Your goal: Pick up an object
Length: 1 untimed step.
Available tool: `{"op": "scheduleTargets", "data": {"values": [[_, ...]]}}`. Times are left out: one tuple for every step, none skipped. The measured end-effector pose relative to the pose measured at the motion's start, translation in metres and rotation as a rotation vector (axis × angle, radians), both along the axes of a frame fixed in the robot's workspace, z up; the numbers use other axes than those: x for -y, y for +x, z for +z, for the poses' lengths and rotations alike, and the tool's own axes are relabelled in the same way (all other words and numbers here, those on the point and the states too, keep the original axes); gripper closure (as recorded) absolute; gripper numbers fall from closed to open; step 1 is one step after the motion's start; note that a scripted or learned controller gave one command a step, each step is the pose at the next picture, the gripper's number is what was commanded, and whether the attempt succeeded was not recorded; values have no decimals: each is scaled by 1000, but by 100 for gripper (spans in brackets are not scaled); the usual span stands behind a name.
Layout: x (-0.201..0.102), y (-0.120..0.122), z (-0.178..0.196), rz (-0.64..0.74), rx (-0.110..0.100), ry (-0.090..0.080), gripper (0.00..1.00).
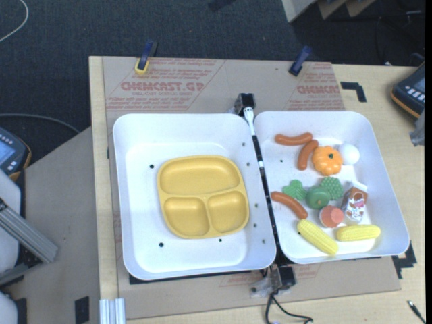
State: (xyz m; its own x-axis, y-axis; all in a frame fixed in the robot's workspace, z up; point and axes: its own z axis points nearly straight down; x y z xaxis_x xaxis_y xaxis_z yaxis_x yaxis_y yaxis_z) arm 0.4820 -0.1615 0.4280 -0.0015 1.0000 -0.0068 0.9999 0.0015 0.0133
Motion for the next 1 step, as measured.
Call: {"op": "scheduleTargets", "data": {"values": [[0, 1, 11, 1, 4, -2, 100]]}}
